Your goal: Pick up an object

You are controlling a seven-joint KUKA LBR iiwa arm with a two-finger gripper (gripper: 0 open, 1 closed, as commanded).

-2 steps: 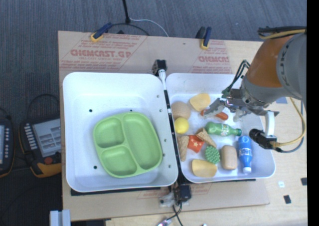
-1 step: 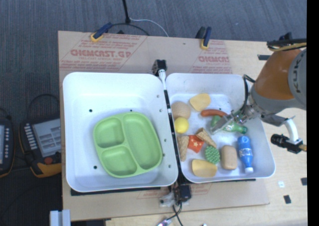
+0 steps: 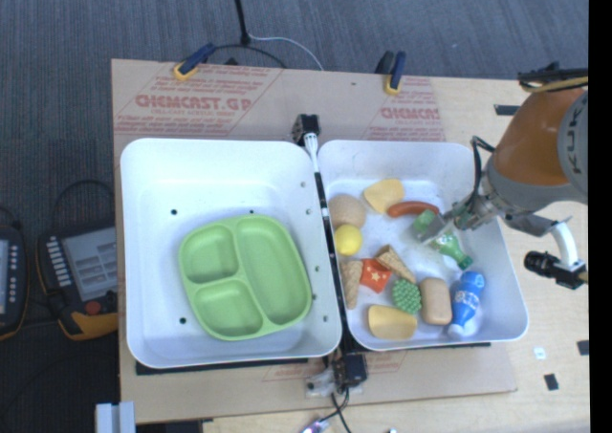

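Note:
The right white bin (image 3: 497, 318) holds several toy foods. Among them are a yellow piece (image 3: 382, 195), a red sausage (image 3: 413, 208), a yellow lemon (image 3: 348, 240), a tan loaf (image 3: 436, 299) and a blue bottle (image 3: 467, 299). My gripper (image 3: 438, 223) reaches in from the right and is low over the bin's middle. It is right at a small green item (image 3: 425, 225), just below the sausage. A second green piece (image 3: 451, 249) lies under the wrist. The arm hides how the gripper meets the green item.
The left white bin (image 3: 153, 183) holds a green divided plate (image 3: 245, 276). More toys crowd the right bin's front: a cone (image 3: 352, 278), a red piece (image 3: 375, 274), a green bumpy piece (image 3: 406, 296) and a yellow wedge (image 3: 390, 322). A black connector (image 3: 306, 127) sits between the bins at the back.

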